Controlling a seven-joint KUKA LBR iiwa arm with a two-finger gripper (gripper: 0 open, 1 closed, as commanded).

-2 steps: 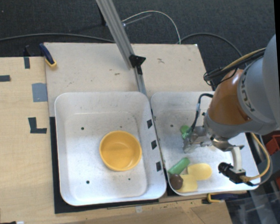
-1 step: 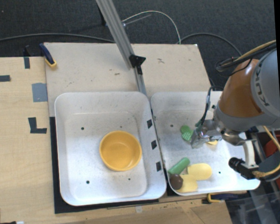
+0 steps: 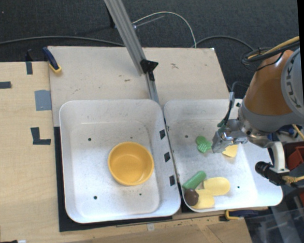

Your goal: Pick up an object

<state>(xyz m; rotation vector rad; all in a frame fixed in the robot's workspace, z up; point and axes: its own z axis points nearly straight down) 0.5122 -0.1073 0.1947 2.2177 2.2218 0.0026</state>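
Observation:
My gripper (image 3: 220,142) hangs low in the right bin (image 3: 190,115), just right of a small green piece (image 3: 202,144) and left of a yellow wedge (image 3: 230,151). Nothing shows between its fingers. Near the bin's front lie a green cylinder (image 3: 194,181), a pale yellow oblong (image 3: 217,186), a yellow piece (image 3: 205,200) and a small brown object (image 3: 191,196). A yellow bowl (image 3: 130,163) sits in the left bin (image 3: 79,118).
A slanted metal pole (image 3: 129,31) rises from the divide between the bins. A blue and yellow clamp (image 3: 52,60) lies at the board's back left corner. Cables run across the dark floor behind the bench.

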